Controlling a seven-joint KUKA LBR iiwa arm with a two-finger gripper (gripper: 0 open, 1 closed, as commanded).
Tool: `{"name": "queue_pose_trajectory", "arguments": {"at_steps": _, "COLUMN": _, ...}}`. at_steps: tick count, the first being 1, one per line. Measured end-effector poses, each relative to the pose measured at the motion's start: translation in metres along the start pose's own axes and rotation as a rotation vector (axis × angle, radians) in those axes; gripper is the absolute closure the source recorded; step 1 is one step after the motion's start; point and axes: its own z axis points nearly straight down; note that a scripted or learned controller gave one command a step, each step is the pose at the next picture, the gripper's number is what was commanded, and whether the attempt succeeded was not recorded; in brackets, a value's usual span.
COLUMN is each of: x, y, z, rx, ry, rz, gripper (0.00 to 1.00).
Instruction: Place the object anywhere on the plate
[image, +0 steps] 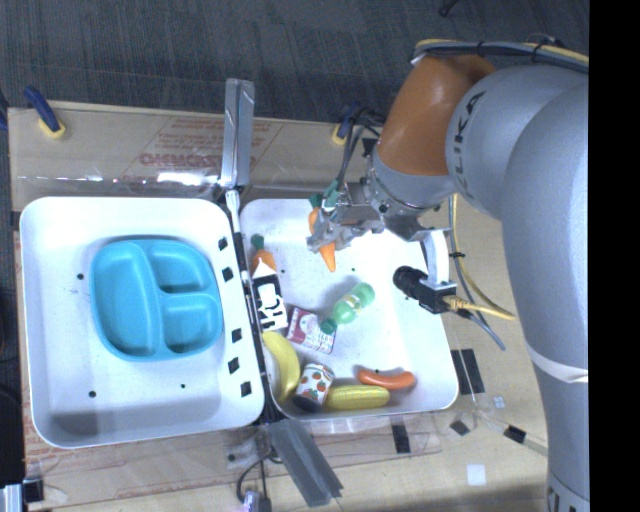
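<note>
We see the gripper over the right bin, clamped on a toy carrot. Blue plate sits in the left bin.

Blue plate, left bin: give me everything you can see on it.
The blue plate is a light blue divided tray, plastic by its look, with rounded corners and three compartments: one long along its left side, two smaller on its right. It lies flat on the floor of the left bin, roughly centred and slightly rotated. It holds no object, and the gripper is over the right bin.
</note>
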Motion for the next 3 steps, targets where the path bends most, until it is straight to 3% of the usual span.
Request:
{"name": "queue_pose_trajectory", "arguments": {"at_steps": 1, "x": 0.078, "y": 0.036, "z": 0.040, "rx": 0.002, "ry": 0.000, "rz": -0.297, "gripper": 1.00}}
{"name": "queue_pose_trajectory", "arguments": {"at_steps": 2, "x": 0.139, "y": 0.008, "z": 0.040, "rx": 0.004, "ry": 0.000, "rz": -0.205, "gripper": 1.00}}
{"name": "queue_pose_trajectory", "arguments": {"at_steps": 3, "x": 0.139, "y": 0.008, "z": 0.040, "rx": 0.003, "ry": 0.000, "rz": -0.204, "gripper": 0.00}}
